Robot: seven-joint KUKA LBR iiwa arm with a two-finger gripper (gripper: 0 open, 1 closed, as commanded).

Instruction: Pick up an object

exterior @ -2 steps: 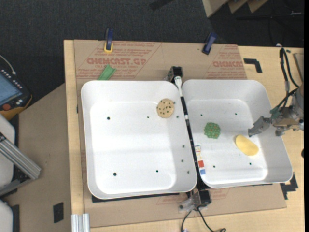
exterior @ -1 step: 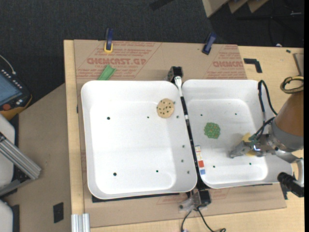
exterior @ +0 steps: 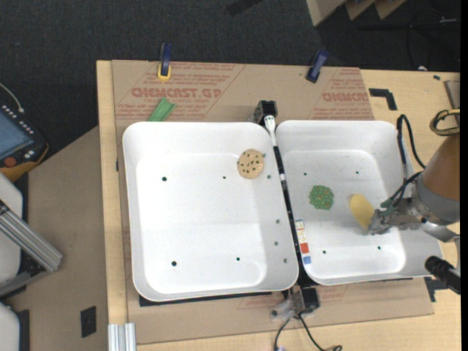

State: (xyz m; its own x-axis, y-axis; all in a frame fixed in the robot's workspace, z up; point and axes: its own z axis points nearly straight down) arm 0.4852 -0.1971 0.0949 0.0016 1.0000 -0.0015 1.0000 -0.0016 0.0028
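Yellow piece [exterior: 360,209] lies in the right bin [exterior: 344,134], toward its right side, directly left of the pincer [exterior: 377,222] and touching or nearly touching its tip. It looks like a soft, rounded lump, long axis running up-down in view. It rests on the bin floor; it is not seen between the fingers.

Pincer: low over the right bin floor, near the right wall, pointing left. Whether it is open or closed cannot be told; tips are small and dark against the floor.

Green ball [exterior: 320,197], knobbly, sits on the same floor just left of the yellow piece, apart from it, farther left of the pincer.

Cookie [exterior: 251,164], round, tan with dark specks, lies in the left bin [exterior: 146,218], well left of and above the pincer, near that bin's upper right corner.

Arm [exterior: 444,189] enters from the right edge, over the right bin's rim. Both bins sit on a cardboard sheet [exterior: 219,86].
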